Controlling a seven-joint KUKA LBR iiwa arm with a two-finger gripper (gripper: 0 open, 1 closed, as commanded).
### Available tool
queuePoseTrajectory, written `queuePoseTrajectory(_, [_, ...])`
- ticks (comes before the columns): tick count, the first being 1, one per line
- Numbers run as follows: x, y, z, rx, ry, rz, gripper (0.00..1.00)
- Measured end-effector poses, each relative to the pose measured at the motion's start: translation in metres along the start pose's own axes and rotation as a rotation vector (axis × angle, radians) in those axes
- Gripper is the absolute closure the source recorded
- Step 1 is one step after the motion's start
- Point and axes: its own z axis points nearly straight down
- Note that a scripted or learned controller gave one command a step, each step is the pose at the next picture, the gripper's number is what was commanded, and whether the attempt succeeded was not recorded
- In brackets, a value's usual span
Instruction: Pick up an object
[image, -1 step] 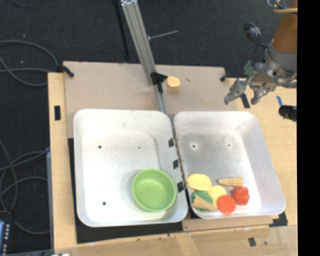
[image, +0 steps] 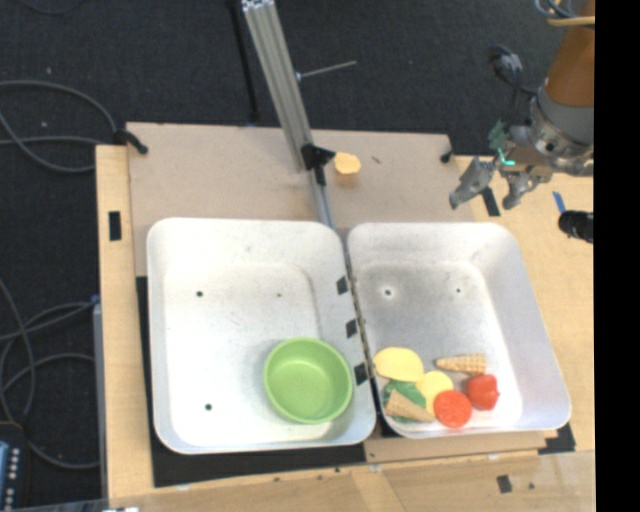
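**Arm parked past the bins, nothing in its grip**

From my seat I've got the gripper (image: 493, 190) up at the far right, hanging over the bench just beyond the back rim of the right bin (image: 520, 270). Two fingers (image: 470, 187) are spread w/ a clear gap between them, nothing caught in that gap. Orange band of the arm (image: 572, 65) sits at the top right corner, grey wrist below it.

Stuff to pick is all bunched in the near corner of the right bin, well apart from the gripper:
- yellow oval piece (image: 398, 362), nearest the divider
- smaller yellow round piece (image: 435, 384) just beside it
- green piece (image: 400, 391) partly under those two
- cone (image: 408, 405) lying flat at the front, touching the green bit
- second cone (image: 462, 364) lying flat towards the back of the pile
- two red round things, one (image: 452, 408) at the front and one (image: 483, 390) just right of it, approx. touching

Left bin (image: 200, 270) has a green bowl (image: 308, 379), upright, in its near right corner, close to the divider.

Behind the bins, on the brown board (image: 220, 170), there's a small yellow lump (image: 347, 163) next to the foot of a slanted metal rail (image: 278, 70). Can't tell what the lump is.
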Motion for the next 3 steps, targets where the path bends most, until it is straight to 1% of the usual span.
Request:
queuePoseTrajectory(1, [0.0, 0.008, 0.057, 0.004, 0.001, -0.001, 0.0])
queuePoseTrajectory(2, [0.005, 0.0, 0.113, 0.006, 0.001, 0.002, 0.0])
queuePoseTrajectory(3, [0.003, -0.007, 0.157, 0.003, 0.0, 0.004, 0.0])
